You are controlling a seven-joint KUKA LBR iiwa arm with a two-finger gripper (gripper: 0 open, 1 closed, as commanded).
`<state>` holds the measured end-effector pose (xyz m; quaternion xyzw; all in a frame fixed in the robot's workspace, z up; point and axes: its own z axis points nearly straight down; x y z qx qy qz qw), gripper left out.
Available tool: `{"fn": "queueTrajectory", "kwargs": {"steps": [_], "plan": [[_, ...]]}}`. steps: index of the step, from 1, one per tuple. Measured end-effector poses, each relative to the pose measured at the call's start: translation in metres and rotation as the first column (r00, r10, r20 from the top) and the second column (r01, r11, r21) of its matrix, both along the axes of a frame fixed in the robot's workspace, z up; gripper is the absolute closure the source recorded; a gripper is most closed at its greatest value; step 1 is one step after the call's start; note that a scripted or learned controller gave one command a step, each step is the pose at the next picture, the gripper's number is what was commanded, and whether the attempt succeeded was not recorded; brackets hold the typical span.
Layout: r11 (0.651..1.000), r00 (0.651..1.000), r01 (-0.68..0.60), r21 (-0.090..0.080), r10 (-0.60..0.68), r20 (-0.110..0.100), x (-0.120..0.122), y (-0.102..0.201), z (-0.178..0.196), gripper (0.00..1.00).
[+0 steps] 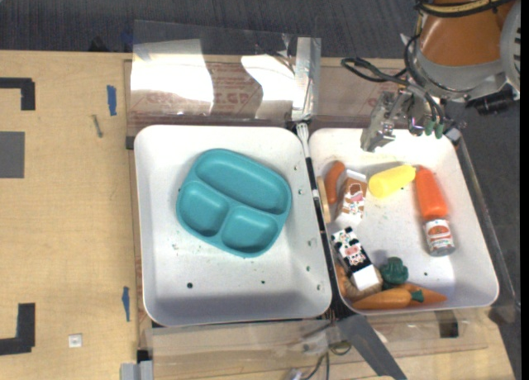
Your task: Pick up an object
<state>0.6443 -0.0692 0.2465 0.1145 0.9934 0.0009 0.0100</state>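
My gripper (378, 133) hangs over the far edge of the right bin (475, 230), above and left of a yellow banana-like piece (390, 181). Its fingers point down with nothing between them. An orange bottle (433, 208) lies to the right of the yellow piece. Near the bin's left wall lie an orange sausage-shaped toy (333, 184) and a small white carton (354, 197). A black-and-white cow-print carton (351, 249), a green lump (394, 271) and a carrot (392, 297) sit at the bin's near end.
The left bin (157, 230) holds a teal divided plate (234, 200). A clear plastic sheet with tape (223, 81) stands behind the bins. Cables (372, 68) run along the bench behind the right bin. The arm's orange band (471, 7) is at the top right.
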Motion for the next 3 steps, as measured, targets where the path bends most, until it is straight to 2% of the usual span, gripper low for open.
{"fn": "queueTrajectory", "kwargs": {"steps": [1,2,3], "plan": [[1.0,1.0,0.0,-0.001,0.0,-0.001,0.0,0.0,0.006,1.0],[1.0,1.0,-0.002,-0.002,0.002,0.009,0.002,0.001,0.018,1.0],[0.971,0.971,-0.24,-0.004,0.24,-0.009,-0.022,-0.049,0.037,1.0]]}}
